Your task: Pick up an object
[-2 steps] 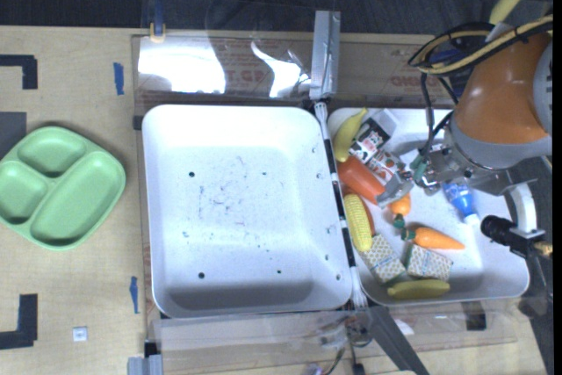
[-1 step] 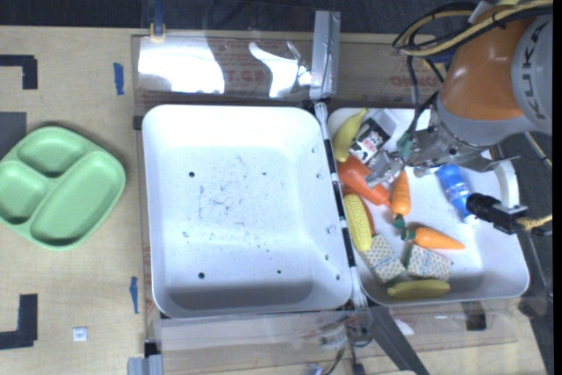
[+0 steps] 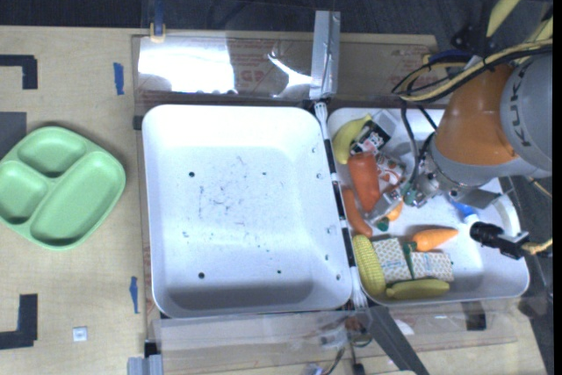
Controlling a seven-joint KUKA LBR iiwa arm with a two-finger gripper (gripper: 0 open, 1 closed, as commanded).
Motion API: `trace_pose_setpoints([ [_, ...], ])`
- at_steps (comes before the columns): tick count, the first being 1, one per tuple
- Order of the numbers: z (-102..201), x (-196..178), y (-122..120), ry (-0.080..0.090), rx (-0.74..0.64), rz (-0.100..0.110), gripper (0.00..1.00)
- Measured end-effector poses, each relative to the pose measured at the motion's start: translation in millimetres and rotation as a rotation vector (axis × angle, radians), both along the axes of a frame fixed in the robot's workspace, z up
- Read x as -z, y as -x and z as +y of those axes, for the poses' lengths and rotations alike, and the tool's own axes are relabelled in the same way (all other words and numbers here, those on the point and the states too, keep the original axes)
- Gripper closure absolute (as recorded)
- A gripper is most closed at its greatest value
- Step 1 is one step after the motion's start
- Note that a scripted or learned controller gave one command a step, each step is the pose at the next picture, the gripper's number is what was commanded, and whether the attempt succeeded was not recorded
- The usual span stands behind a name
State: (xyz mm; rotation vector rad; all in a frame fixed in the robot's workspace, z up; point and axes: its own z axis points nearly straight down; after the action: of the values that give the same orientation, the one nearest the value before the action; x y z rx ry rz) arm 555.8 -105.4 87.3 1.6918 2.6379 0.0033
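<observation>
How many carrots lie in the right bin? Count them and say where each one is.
2 show. The large carrot lies along the right bin's left side below the banana; the small carrot lies mid-bin, above the sponge. The arm may hide others.

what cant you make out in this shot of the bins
- Hand: in the camera view it sits low among the toys in the right bin, under the arm's orange band, so its state cannot be told.
- Right bin's upper right part: covered by the arm.
- Small items beside the carrot: too jumbled and small to name.
- Label on the packet: too small to read.
</observation>
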Motion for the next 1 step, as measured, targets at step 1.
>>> trace_pose_setpoints([
  [1, -2.5, -10.3, -0.3, 0.002, 0.004, -0.003, 1.0],
])
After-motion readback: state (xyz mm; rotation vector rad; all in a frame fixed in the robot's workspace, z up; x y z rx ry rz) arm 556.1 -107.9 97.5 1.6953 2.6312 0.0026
